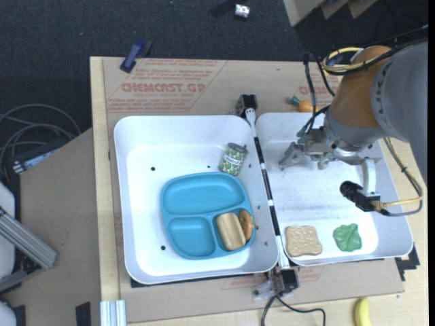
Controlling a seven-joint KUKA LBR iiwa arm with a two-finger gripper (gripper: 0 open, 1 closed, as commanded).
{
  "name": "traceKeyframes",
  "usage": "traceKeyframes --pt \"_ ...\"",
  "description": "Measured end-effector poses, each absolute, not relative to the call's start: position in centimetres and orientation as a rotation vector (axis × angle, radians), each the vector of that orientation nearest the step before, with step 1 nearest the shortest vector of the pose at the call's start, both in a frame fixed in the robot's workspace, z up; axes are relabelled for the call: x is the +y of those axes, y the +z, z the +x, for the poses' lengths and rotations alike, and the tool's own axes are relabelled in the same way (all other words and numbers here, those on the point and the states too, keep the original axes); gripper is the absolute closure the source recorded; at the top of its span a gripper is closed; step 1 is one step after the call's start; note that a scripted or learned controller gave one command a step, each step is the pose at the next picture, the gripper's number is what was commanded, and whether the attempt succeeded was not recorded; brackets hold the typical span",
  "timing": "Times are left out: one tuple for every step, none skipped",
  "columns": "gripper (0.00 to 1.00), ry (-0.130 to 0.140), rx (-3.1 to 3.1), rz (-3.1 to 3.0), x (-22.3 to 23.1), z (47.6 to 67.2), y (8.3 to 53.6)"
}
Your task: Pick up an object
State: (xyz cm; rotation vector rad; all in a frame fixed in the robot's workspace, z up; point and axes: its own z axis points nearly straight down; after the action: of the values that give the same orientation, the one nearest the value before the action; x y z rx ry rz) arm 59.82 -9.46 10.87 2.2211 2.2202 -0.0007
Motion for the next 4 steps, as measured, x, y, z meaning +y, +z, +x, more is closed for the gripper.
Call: traceKeyframes --pt "0.00 0.000 2.220 2.223 -13.5 48.0 22.4" --pt "0.00 0.000 2.223 2.220 -11.7 58.8 14.8" --pt "0.00 0.000 2.222 2.220 -11.5 61.9 8.4" --pt "0.00 0.002 2.221 2.219 -10.3 66.7 8.5"
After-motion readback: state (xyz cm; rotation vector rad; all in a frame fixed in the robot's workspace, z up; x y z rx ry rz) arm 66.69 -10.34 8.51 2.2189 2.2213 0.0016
